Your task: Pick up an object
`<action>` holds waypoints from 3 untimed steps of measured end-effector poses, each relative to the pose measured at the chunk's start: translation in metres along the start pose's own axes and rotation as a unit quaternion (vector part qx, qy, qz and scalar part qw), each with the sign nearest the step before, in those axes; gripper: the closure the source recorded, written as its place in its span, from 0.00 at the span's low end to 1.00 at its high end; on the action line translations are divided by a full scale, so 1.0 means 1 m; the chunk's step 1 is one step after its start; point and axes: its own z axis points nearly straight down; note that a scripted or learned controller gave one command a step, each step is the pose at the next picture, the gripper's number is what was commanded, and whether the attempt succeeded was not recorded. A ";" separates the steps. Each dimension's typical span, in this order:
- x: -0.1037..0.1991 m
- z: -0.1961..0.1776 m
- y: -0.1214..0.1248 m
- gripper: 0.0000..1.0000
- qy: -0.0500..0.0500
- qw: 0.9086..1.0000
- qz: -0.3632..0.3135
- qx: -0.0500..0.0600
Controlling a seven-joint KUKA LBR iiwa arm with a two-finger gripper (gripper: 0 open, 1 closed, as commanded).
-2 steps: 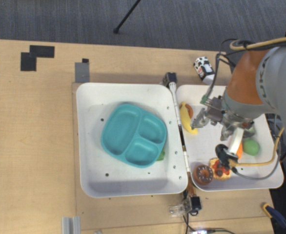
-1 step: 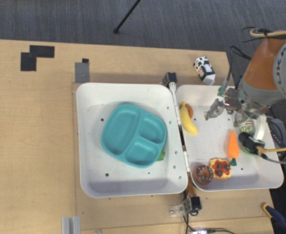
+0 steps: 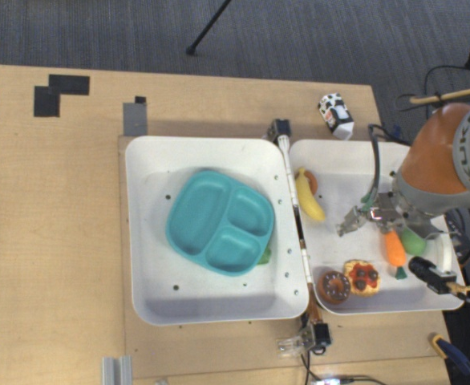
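Right white bin, contents: yellow plastic banana along the left wall, long axis running up-and-down the bin; orange toy carrot; chocolate doughnut; fruit-topped tart. Two-finger gripper: over mid-bin, fingers spread, nothing between them. Nearest candidate, by judgement: the banana, just to the gripper's left and slightly up-frame; the carrot lies to its right, beneath the wrist.

The divided plate lies in the left bin. Right of it, in the right bin: banana nearest, then doughnut, tart and carrot (farthest right).
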 end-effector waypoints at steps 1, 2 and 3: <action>-0.056 0.013 0.026 0.00 -0.001 1.000 -0.015 -0.003; -0.051 0.012 -0.016 0.00 -0.002 0.995 -0.097 -0.004; -0.011 0.012 -0.044 0.00 -0.003 0.998 -0.057 -0.006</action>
